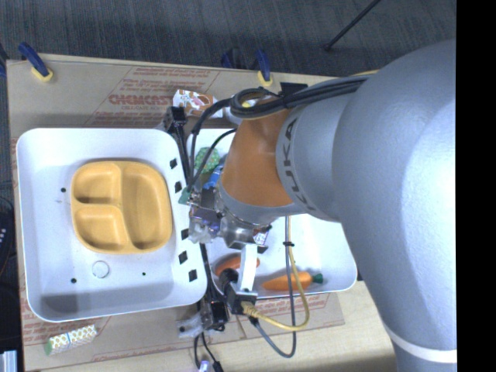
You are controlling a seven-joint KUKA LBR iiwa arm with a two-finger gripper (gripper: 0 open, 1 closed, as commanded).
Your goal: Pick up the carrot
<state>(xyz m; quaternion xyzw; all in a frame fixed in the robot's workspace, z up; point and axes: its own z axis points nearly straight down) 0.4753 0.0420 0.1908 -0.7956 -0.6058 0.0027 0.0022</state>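
Overhead view of the surface (116,87), a sheet of brown cardboard printed in red, carrying two shallow white bins side by side.

The left bin (39,208) holds a yellow divided plate (122,205) with three compartments, lying flat near the bin's middle. A small pale disc (100,269) lies on the bin floor just near of the plate.

The right bin (341,258) is largely covered by the grey arm (380,169), which enters from the right. Its orange band (260,169) sits above the wrist.

The gripper (208,225) hangs over the left part of the right bin, close to the wall between the two bins. Whether it is apart or together cannot be told from this angle, and nothing is seen clamped in it.

The carrot (285,283) lies on the floor of the right bin along its near wall. Its orange body runs left to right and its green end points right. It is apart from the gripper, to the gripper's near right, and a yellow cable crosses in front of it.

A reddish-orange object (225,266), partly hidden, lies to the left of the carrot. A green item (206,161) shows in the far left part of the same bin, beside the orange band.

Blue clamps (36,60) grip the far edge of the surface. A patterned packet (74,337) lies on the surface near of the left bin.
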